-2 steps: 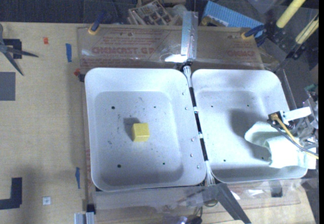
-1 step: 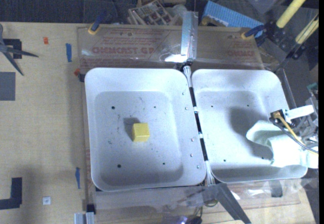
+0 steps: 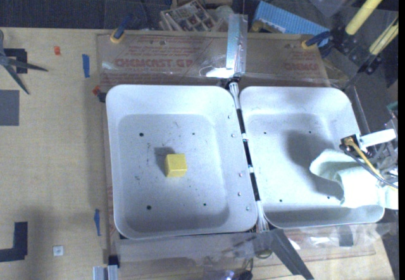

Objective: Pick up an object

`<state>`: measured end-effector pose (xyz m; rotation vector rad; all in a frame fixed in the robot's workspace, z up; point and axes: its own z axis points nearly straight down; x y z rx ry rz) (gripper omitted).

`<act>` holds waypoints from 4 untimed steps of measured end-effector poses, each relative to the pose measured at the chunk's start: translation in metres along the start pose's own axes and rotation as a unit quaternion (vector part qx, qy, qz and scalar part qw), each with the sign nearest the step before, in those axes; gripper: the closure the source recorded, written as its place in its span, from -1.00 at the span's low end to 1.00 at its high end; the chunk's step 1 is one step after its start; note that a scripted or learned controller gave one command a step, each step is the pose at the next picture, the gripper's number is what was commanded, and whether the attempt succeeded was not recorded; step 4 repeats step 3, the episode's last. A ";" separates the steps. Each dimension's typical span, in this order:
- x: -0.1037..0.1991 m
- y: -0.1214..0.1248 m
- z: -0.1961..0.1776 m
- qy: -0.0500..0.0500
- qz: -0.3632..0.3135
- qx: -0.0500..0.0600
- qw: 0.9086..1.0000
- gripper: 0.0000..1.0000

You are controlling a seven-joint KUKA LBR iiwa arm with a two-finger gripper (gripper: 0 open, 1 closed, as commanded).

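So the little yellow block [image 3: 176, 165] is just sitting near the middle of the left bin [image 3: 126, 114], a touch toward its front, nothing touching it. The arm [image 3: 354, 180], pale and blurry, hangs over the right bin [image 3: 285, 108] at that bin's far right edge, well apart from the block. Honestly can't tell what the claw is doing.

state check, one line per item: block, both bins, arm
yellow block: loose, flat on the left bin's floor, near the middle
left bin: holds the yellow block
right bin: arm part over its right side
arm: at the right bin's right edge, far from the block
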<state>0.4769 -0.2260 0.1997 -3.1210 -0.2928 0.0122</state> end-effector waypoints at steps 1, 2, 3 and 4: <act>-0.001 0.001 -0.009 -0.001 0.002 0.001 1.000 1.00; -0.001 0.002 -0.018 -0.001 0.003 0.001 1.000 1.00; 0.002 -0.002 0.016 0.001 -0.093 -0.001 0.996 1.00; 0.002 -0.002 0.016 0.001 -0.093 -0.001 0.996 1.00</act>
